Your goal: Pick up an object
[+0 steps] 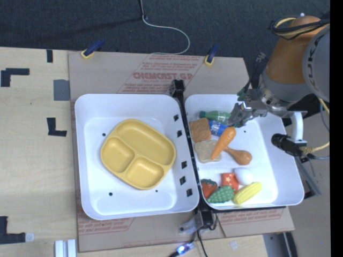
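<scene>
You can see the gripper [237,116] pinching the top end of the carrot [223,142] in the right bin [278,159], its lower end lying across the bread slice [206,151].

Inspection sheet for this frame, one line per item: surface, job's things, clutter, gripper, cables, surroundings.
Surface: cardboard sheet under two white bins.
Job's things: right bin holds toy food: carrot, bread slice, drumstick, corn cob, egg, green bottle, other small pieces.
Clutter: left bin holds a yellow divided plate.
Gripper: gripper low over the carrot's top end; grasp cannot be judged.
Cables: white cable across the dark floor.
Surroundings: wooden bench with black marks.
</scene>
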Robot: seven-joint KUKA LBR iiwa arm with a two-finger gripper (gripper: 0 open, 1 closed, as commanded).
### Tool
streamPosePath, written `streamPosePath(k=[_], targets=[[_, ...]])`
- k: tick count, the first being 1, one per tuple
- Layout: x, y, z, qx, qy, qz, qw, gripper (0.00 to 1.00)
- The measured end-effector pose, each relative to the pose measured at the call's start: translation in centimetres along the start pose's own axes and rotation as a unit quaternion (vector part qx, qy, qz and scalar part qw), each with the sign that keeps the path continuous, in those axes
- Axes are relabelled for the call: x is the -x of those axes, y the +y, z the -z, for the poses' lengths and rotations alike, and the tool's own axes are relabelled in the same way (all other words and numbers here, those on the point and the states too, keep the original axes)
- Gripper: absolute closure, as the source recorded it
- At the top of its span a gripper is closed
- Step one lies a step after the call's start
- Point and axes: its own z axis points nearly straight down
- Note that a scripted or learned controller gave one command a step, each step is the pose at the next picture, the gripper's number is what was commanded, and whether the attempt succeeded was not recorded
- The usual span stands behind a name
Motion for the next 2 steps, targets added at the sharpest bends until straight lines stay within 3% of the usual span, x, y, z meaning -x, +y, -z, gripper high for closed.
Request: streamPosePath(k=[1, 2], targets=[[-2.7, -1.1, 0.7, 0.0, 0.0, 0.001, 1.0, 1.0], [-1.6, 0.0, -1.0, -0.001, -0.001, -0.001, 1.0, 1.0]])
